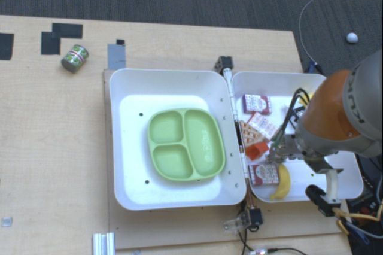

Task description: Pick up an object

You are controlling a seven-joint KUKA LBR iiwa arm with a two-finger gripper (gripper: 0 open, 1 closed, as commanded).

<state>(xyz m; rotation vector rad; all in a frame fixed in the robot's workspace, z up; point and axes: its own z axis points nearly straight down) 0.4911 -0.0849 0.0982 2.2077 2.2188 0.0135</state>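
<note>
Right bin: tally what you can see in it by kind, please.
Red-and-white packets: 3, one at the top, one in the middle, one at the bottom
Small red-orange item: 1
Banana: 1
Total: 5. The arm may hide more.

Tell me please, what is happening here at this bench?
A grey and orange robot arm reaches from the right into the right bin, which holds small packets, a red piece and a banana. Its gripper is low over these things, near the red piece, but nothing can be seen held. The left bin holds a green divided plate.
</note>
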